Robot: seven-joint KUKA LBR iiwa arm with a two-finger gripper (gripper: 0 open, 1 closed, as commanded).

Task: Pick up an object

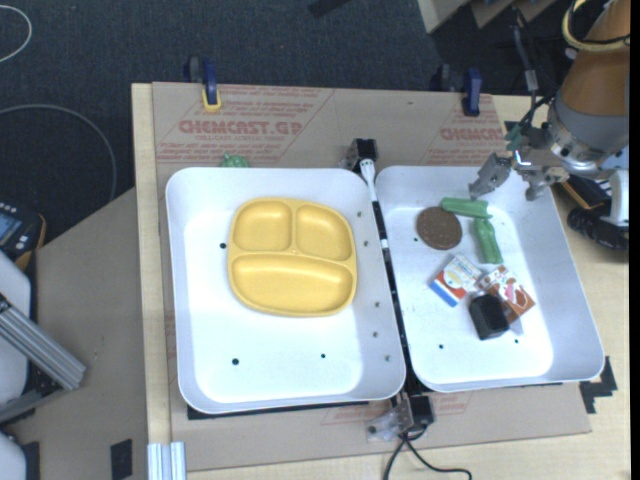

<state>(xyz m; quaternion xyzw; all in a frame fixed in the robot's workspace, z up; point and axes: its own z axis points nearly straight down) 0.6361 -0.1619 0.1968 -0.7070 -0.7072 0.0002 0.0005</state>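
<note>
— Right bin point(560, 298)?
— Crowded. Brown disc point(439, 228) near the top, round, flat, dark. Just beside it, two green pieces: one point(465, 207) lying crosswise above the disc, the other point(487, 240) running down from its right end, both long and narrow, together like an L.
— Lower down?
— Small packet point(455, 279), white with blue and red print, tilted, near the bin's middle. Right of it a wrapper point(511, 294) in brown, red and white, touching a black block point(488, 317) that sits just below. Block matte, squarish, slightly tilted.
— Gripper point(516, 171)?
— Hanging over the right bin's upper edge, up and right of the green pieces, apart from them. Two metal fingers point(489, 177) spread, nothing between them. Released, then. Orange band point(597, 86) above the wrist at the frame's right.
— Left bin point(190, 298)?
— Yellow tray point(293, 256) in its upper middle, rounded, three compartments: two small above, one wide below. Glossy. Well apart from the gripper.
— Around the bins?
— Brown board point(270, 123) with red lettering under both, blue clamps point(208, 76) at its far edge. Tabletop point(620, 288) pale at the right. Dark carpet point(100, 28) beyond, with thin white cable loops.
</note>
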